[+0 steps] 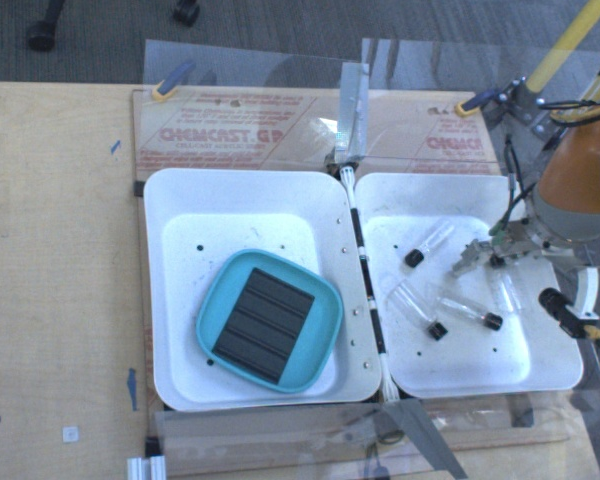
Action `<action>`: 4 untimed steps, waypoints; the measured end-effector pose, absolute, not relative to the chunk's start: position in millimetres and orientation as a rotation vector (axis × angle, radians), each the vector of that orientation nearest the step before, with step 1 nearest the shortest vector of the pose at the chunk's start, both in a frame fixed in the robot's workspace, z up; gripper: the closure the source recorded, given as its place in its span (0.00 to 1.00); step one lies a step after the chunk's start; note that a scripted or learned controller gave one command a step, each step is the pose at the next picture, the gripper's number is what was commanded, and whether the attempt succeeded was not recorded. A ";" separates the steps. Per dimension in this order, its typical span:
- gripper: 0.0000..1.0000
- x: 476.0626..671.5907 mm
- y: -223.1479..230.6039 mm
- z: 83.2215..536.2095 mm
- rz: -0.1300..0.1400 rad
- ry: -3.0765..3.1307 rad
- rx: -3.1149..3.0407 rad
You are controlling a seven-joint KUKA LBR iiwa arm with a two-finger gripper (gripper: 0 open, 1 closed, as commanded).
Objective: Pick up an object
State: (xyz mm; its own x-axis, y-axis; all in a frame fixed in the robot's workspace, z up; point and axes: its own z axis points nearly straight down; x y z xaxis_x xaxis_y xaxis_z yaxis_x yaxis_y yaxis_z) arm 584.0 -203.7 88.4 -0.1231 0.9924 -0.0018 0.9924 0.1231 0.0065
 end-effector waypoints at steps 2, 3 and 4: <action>0.00 594.3 -168.9 88.5 0.006 2.514 1.877; 0.00 643.5 -217.5 88.2 0.012 2.569 1.810; 0.00 624.8 -117.0 88.9 0.007 2.688 1.616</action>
